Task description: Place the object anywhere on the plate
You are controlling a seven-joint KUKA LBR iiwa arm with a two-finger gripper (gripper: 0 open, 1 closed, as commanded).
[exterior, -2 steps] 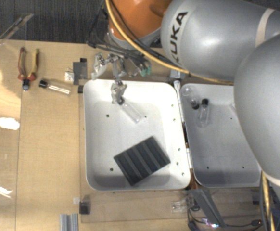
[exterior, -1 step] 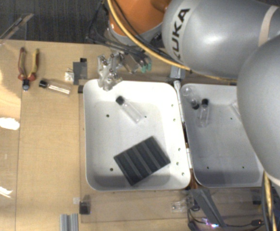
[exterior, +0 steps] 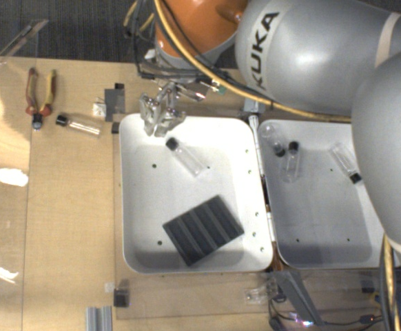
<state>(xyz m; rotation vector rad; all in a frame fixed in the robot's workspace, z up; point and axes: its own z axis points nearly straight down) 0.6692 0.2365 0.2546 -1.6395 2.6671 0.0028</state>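
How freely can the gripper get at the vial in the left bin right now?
Probably yes. The gripper hangs at the left bin's top-left corner, just beside the vial's black cap. The vial lies flat on open floor, apart from the dark ridged plate, with nothing over it.

On the wooden bench (exterior: 63,205) we see red-handled pliers (exterior: 38,95) lying at the far left, with a clear capped vial (exterior: 78,123) just beside them. In the right white bin (exterior: 324,254) we see two clear vials with dark caps (exterior: 288,158) close together, and another clear vial (exterior: 345,163) near them.
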